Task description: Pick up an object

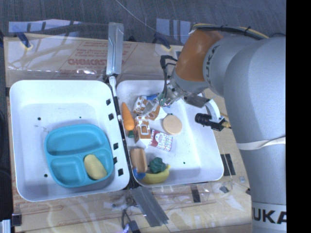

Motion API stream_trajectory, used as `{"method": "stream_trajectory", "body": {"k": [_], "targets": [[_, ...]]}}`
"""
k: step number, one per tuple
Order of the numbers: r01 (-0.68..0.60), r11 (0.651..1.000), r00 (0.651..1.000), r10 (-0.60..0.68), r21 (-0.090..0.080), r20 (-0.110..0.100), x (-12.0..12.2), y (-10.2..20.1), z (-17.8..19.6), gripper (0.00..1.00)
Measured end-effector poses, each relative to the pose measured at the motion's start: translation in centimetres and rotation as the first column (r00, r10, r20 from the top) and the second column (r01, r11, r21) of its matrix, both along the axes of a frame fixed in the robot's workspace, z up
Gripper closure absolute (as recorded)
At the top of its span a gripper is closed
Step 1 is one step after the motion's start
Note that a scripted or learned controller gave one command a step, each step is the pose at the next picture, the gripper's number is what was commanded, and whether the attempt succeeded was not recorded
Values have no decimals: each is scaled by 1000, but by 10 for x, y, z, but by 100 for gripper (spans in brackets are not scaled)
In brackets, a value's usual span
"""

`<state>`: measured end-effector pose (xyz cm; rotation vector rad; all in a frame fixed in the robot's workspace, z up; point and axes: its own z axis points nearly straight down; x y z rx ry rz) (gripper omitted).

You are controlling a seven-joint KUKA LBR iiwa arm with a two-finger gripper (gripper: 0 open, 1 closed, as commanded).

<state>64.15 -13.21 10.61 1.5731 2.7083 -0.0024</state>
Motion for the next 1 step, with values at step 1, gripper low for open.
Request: {"method": "stream_trajectory", "body": {"k": [1], "targets": [[222, 975, 975, -222, 8, 2, 18, 54, 129, 100]]}}
